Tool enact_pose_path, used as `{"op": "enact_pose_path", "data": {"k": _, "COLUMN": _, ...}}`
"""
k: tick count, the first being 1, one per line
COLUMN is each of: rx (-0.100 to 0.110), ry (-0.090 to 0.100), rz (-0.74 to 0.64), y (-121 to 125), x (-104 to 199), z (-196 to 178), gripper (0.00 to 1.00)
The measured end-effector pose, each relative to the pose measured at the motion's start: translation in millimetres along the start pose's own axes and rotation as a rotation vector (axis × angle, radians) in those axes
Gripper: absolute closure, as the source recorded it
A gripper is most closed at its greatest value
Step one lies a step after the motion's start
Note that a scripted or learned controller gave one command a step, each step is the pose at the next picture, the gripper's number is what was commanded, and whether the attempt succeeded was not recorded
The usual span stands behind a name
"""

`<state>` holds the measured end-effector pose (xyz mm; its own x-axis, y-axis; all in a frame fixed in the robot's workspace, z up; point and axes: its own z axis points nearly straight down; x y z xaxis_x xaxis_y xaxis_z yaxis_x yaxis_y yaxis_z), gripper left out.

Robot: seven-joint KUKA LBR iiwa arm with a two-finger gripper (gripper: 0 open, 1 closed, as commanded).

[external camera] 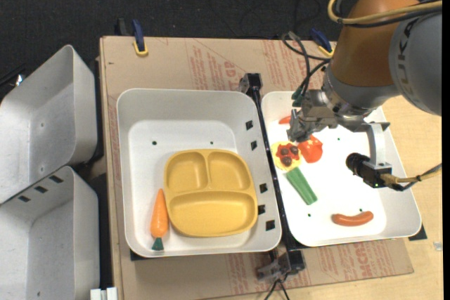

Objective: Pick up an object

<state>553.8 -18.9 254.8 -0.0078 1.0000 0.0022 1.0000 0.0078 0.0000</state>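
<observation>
- Landmark: right bin (394, 172), a shallow white tray on the table (211, 60), with a twin left bin (133, 151) touching its left wall.
- Pincer (301, 131): hung low over the upper left part of the right bin, just above the red pepper; whether it was open or closed could not be told, as the wrist hid it.
- Red pepper (311, 150): in the left half of the right bin, the likeliest thing to be picked up, not seen to be held.
- Dark berry cluster (286, 155): touching the pepper on its left, close to the right bin's left wall.
- Green pepper strip (301, 185): just below the cluster, lying at a slant.
- Sausage (353, 218): near the right bin's lower edge, well apart from the others.
- Outside the right bin: yellow divided plate (211, 193) and carrot (159, 216) in the left bin.
- Risk, judged: pepper and cluster lay tight together, so a closing pincer might have caught both, or nudged one aside and shut on nothing.
- Risk, judged: the rounded pepper could have slipped out sideways if gripped off centre.
- Risk, judged: the left wall stood near, so a finger could have struck it on the way down.
</observation>
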Motion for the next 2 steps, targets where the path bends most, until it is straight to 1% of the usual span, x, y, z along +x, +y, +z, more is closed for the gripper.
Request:
{"op": "enact_pose_path", "data": {"k": 1, "rx": 0.002, "ry": 0.000, "rz": 0.000, "y": -4.0, "x": 55.3, "z": 15.8, "gripper": 1.00}}
{"op": "enact_pose_path", "data": {"k": 2, "rx": 0.000, "ry": 0.000, "rz": 0.000, "y": 1.4, "x": 108.5, "z": 9.3, "gripper": 1.00}}
